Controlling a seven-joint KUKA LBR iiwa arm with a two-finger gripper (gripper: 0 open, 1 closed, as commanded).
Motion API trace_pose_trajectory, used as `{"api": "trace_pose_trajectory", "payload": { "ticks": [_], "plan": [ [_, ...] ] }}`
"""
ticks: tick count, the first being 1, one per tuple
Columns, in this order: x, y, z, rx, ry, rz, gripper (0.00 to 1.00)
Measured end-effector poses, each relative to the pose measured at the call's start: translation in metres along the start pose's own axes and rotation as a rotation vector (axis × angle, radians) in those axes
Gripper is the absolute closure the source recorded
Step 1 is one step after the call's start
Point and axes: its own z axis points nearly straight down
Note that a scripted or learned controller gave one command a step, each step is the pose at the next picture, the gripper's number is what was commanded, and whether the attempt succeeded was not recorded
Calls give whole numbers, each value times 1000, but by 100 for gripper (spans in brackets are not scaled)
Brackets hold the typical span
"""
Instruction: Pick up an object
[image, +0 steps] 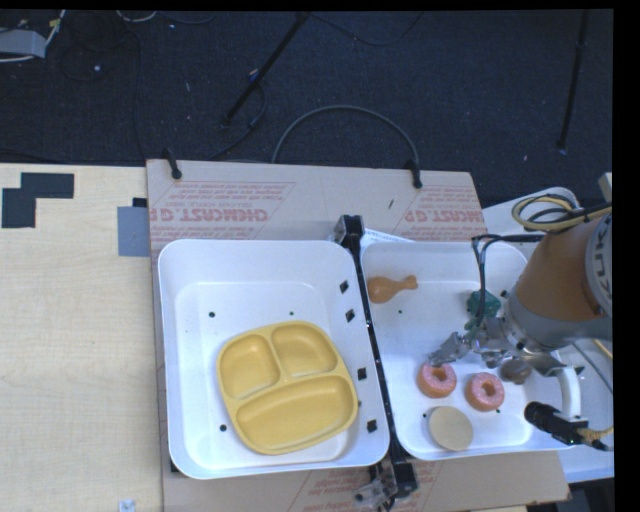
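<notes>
Right bin: donut under end effector

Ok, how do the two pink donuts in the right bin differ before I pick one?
The left donut lies nearer the divider, just under the gripper; the right donut lies further right, beside the arm's wrist. The left donut sits slightly higher in the view, the right donut closer to the tan disc. Both are pink rings of similar size, lying flat in the right bin.
</notes>
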Motion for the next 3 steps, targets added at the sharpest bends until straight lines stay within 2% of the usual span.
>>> {"api": "trace_pose_trajectory", "payload": {
  "ticks": [1,2,3],
  "plan": [
    [0,1,-13,-2,3,1,100],
    [5,-1,-57,8,0,-3,100],
    [0,3,-118,5,-1,-3,100]
  ]
}}
